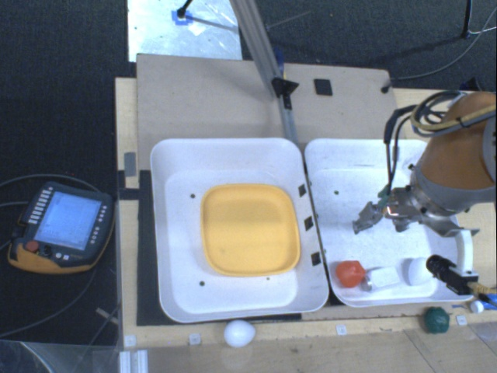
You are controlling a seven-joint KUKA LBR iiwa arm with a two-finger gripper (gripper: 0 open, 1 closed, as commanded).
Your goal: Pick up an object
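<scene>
Bench (210,92), cardboard-topped, bearing two shallow white bins side by side. Left bin (175,208): one yellow square dish (251,229) with rounded corners, lying flat near the middle of the floor. Right bin (342,169): three small items in a row along the near wall, namely a red object (349,273) at the left, a white tube (382,278) just beside it and lying on its side, and a white round piece (415,270) further right. Arm (458,165), grey with an orange band, entering from the right above the right bin. Gripper (365,222): over the middle of the right bin's floor, on the far side of the red object and apart from it, with nothing seen in its grasp; whether it is released or clenched cannot be told at this angle. Outside the bins, on the near strip of the bench: a white egg-shaped thing (239,333) below the left bin and a green ball (436,320) below the right bin's right corner. Off the bench to the left: a handheld control unit (58,225) with a lit blue screen.
</scene>
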